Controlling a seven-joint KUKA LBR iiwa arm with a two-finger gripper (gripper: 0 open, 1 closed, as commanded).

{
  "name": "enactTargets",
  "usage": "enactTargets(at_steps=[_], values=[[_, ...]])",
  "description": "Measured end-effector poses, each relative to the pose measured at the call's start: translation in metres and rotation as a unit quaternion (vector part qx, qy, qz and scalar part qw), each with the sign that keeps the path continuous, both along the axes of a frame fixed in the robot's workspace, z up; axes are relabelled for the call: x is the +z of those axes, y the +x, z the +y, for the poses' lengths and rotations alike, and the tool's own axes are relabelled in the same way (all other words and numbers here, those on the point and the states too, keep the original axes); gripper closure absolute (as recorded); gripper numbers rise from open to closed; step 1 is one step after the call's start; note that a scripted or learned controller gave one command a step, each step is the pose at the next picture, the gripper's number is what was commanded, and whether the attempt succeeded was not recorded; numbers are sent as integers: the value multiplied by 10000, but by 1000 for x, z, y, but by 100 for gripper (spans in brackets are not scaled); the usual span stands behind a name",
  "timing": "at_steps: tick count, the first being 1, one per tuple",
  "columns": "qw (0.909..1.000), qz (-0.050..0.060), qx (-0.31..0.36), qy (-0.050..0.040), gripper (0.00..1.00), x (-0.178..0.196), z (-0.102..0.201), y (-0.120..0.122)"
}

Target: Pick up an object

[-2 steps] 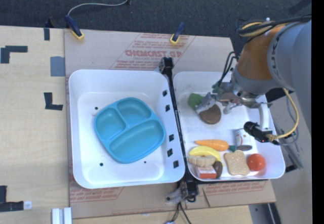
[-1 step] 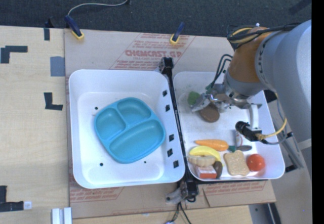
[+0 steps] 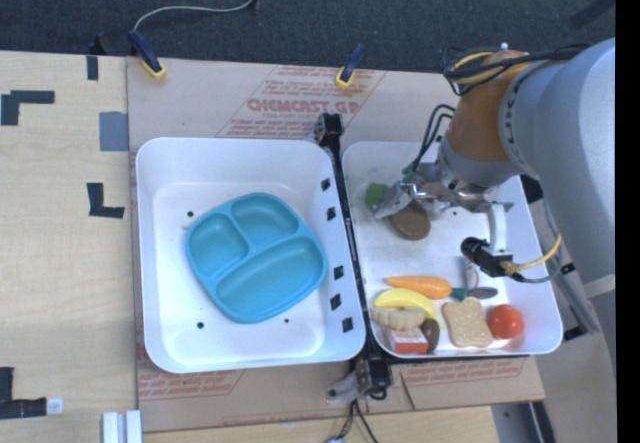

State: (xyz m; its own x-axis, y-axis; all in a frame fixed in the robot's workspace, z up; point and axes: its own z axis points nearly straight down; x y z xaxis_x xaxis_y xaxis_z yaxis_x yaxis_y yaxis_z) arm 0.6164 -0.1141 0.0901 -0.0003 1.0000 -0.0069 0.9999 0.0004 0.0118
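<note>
1. The end effector [image 3: 398, 203] is low in the right bin [image 3: 540, 336], right by a brown lump [image 3: 410, 224] and a green bit [image 3: 377, 196]. I cannot tell if it is open or closed, and I cannot see anything held in it
2. The brown lump looks like the thing to pick. It lies near the bin's left wall, just under the metal tip. If the tip comes down off to one side, it may just push the lump away
3. The green bit sits very close. A grab could catch both, or knock the green bit aside
4. The wall between the bins is near. The end effector might bump it
5. More food lies at the front: a carrot [image 3: 420, 285], a banana [image 3: 403, 302], bread [image 3: 465, 322] and a tomato [image 3: 505, 320]. They are packed tight, so a grab there could slip
6. The blue plate [image 3: 257, 255] is in the left bin [image 3: 160, 331], well apart from the arm, so it looks safe
</note>
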Motion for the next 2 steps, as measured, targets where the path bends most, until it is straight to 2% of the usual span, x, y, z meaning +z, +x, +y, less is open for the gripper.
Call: enactTargets(at_steps=[1,2], values=[[10000,38,4,17,0,-4,0,-6],[10000,67,-9,35,0,-4,11,-133]])
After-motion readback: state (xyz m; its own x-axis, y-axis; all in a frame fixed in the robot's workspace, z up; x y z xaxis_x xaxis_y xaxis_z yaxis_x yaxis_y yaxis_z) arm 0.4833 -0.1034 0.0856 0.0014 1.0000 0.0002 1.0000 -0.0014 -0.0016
